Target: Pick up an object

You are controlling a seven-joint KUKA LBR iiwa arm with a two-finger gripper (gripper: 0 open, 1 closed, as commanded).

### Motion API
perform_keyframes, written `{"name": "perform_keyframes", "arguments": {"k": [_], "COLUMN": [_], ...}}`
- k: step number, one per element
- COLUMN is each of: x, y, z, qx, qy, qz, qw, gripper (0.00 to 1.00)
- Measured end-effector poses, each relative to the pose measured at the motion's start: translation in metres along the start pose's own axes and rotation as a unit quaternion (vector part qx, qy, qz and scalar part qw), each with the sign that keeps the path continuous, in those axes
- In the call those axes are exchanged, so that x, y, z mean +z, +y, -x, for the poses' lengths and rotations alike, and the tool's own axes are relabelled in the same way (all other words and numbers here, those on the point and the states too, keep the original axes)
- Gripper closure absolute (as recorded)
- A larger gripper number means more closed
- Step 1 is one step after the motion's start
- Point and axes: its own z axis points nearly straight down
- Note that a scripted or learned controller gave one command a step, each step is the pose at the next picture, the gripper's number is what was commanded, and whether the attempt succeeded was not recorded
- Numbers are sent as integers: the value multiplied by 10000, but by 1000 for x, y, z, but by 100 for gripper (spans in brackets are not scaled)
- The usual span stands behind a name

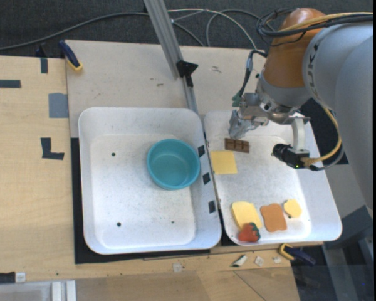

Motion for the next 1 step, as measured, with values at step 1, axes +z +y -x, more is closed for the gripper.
{"name": "perform_keyframes", "arguments": {"k": [1], "x": [-13], "y": [-21], "z": [-44], "qx": [-2], "qy": [3], "qz": [7], "qw": [10000], "gripper": [100]}}
